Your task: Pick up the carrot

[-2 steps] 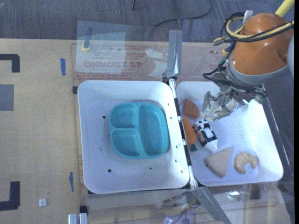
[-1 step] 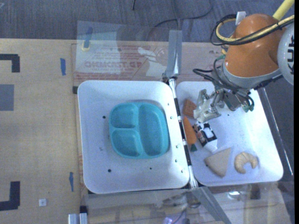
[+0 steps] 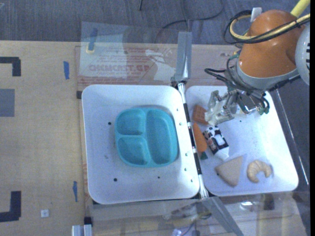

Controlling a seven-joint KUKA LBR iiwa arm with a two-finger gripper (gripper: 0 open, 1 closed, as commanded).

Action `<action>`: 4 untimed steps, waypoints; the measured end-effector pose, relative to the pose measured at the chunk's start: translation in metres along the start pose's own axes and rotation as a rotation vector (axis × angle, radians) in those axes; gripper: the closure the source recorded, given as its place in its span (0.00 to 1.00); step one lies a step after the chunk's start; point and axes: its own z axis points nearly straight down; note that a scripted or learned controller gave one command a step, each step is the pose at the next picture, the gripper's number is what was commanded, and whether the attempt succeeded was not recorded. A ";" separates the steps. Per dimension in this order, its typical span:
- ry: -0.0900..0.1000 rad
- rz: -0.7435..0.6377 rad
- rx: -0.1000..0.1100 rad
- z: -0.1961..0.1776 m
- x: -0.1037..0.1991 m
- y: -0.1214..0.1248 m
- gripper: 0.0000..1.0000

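Here the tool [image 3: 215,113] hangs just above the carrot [image 3: 199,137].

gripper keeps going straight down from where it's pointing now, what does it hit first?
Probably the carrot, or the bin floor just beside it. The gripper hangs over the right bin, with the carrot along the bin's left wall, just below-left of the fingertips. Height is unclear from this slanted view.

I saw a smooth, matt teal plastic divided plate [image 3: 146,137] in the glossy white plastic left bin [image 3: 98,176], on a pale, matt wooden table [image 3: 39,146].
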 end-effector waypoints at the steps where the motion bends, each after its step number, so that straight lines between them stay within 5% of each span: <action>1: 0.011 0.064 -0.001 0.012 0.039 0.035 1.00; 2: 0.011 -0.238 -0.003 0.025 0.037 0.042 1.00; 3: 0.007 -0.124 -0.001 -0.013 0.045 0.044 1.00; 4: 0.011 -0.489 -0.005 0.025 0.050 0.070 1.00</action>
